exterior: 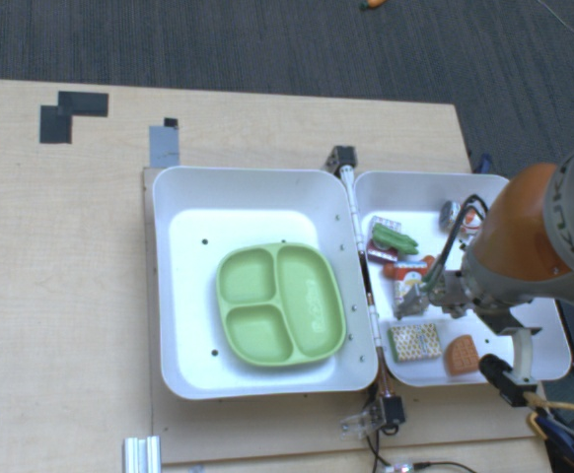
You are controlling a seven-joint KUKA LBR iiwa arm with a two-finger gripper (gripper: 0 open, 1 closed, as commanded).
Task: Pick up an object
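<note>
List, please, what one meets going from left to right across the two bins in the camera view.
Left bin → green divided plate → right bin → patterned sponge → orange-brown piece.

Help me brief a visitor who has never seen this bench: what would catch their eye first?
Probably the pale green divided plate, lying alone in the left bin. Next comes the arm's orange band, looming over the right bin, where the gripper hangs low among small items: a green vegetable, a speckled block and an orange-brown piece.
</note>
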